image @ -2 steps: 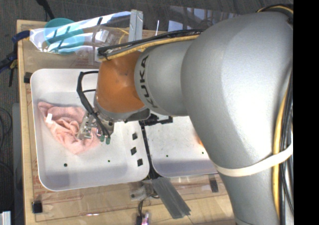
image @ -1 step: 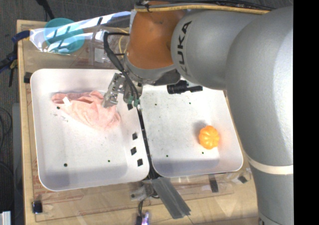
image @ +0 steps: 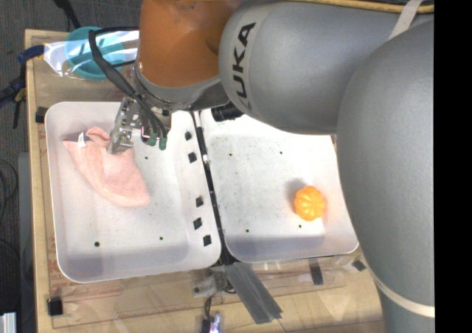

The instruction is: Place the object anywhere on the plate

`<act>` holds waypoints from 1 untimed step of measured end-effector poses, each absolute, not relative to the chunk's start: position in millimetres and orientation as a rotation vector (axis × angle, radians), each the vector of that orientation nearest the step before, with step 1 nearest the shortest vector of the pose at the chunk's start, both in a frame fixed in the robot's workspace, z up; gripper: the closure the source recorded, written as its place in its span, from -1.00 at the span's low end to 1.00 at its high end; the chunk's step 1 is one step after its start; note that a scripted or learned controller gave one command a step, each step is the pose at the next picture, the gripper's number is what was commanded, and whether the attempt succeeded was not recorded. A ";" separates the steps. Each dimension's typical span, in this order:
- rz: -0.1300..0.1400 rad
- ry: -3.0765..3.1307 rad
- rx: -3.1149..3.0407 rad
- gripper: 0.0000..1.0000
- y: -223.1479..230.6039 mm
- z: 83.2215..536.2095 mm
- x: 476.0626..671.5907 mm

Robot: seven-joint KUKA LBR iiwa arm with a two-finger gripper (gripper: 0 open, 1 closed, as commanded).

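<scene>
Status: task not complete, judged from the present layout.

Landmark: the left white shallow plastic bin (image: 81,247).

A pale pink, flat, floppy piece that looks like a raw-meat or fish-fillet toy (image: 110,169) lies on the floor of this bin, in its upper-left part. The two-finger metal gripper (image: 122,140) sits at the fillet's upper-right edge, fingertips touching it or just above it; which of the two cannot be told. Whether the pincer is released or clenched cannot be told either, so no grasp is recorded.

A small orange pumpkin-shaped object (image: 310,202) rests in the right white bin (image: 258,250), well to the right of the landmark bin and apart from the gripper.

A light blue round dish (image: 92,55), probably the plate, lies just beyond the landmark bin's top edge, partly under a clear wrapper. Nothing visible sits on it.

Remaining, as a judgement: secure an object, lift it, carry it to the dish, release.
</scene>
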State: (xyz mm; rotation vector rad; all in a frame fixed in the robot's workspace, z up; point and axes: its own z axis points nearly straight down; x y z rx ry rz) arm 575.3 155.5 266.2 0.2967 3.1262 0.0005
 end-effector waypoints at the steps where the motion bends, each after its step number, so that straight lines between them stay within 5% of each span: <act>1: 0.001 3.131 -0.218 1.00 216.1 345.5 571.9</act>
